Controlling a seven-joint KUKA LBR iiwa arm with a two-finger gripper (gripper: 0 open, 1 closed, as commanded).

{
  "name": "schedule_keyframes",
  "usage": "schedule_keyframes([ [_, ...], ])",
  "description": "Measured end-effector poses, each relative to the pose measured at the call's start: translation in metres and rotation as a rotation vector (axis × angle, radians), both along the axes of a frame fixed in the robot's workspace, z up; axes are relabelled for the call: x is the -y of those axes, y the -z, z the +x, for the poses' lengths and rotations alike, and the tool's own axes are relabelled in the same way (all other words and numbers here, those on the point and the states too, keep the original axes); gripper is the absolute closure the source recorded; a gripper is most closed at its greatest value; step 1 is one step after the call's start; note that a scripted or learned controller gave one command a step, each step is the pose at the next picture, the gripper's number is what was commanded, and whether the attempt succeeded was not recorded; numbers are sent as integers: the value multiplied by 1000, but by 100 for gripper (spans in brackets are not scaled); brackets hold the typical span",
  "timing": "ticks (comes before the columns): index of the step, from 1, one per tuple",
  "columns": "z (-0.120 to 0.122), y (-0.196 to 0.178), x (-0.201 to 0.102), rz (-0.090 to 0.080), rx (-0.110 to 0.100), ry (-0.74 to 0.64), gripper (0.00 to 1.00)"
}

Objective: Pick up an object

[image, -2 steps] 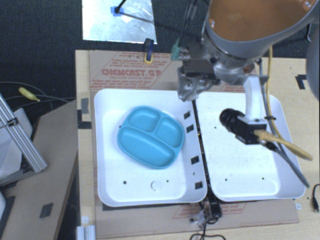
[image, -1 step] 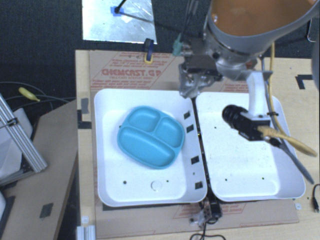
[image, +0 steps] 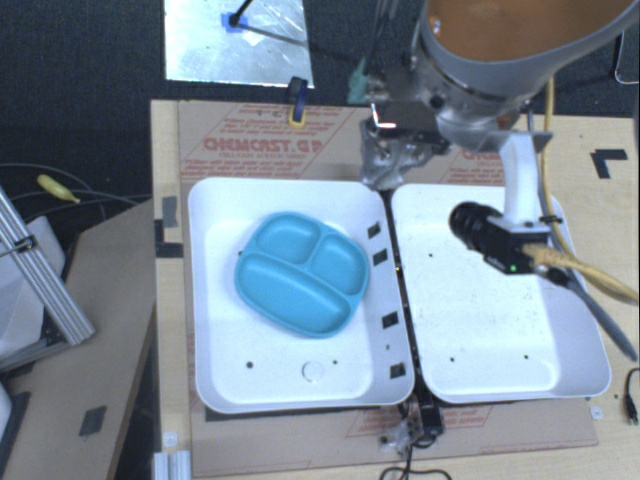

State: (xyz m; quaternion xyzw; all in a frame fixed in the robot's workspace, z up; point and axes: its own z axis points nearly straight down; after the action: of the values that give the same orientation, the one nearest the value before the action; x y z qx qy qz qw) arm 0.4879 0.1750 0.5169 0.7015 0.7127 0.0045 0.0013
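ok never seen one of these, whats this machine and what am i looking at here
This is one camera fixed above a workbench, looking down at a slant. The big grey and orange shape at the top is a robot arm reaching in from the right. Its gripper hangs over the far edge where two shallow white bins meet. The left bin holds a blue divided plate. Over the right bin a black device on a white bracket sticks out. Nothing visible is held by the gripper.

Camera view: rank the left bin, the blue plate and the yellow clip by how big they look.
1. left bin
2. blue plate, lying inside that bin
3. yellow clip, lying beyond the bins and far smaller
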Motion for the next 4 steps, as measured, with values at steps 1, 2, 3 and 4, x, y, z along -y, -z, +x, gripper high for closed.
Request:
schedule_keyframes([
  [1,41,163,39,-10,-19,21,100],
  [2,-2,96,36,-1,0,11,100],
  [3,-1,49,83,-3,0,19,100],
  [4,-2,63,-10,-2,-7,3,100],
])
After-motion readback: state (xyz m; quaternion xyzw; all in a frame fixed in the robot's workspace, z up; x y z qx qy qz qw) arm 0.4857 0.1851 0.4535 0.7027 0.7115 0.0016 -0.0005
